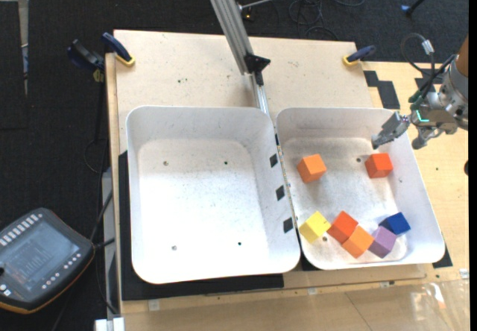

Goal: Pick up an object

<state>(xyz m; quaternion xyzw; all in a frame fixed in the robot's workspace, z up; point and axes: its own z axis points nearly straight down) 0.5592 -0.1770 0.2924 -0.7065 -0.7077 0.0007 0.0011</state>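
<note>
While fingers (403,132) hang spread, holding nothing | red cube (378,165) just below | orange cube (312,167) apart, leftward.

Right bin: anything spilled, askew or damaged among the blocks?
Nothing stands out. All seven blocks lie inside the right bin: two orange ones lie apart, five cluster near its front edge. The end effector hovers over the far right rim.

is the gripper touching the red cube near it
Apart. The camera view shows white bin floor between the gripper and the red cube.
</note>
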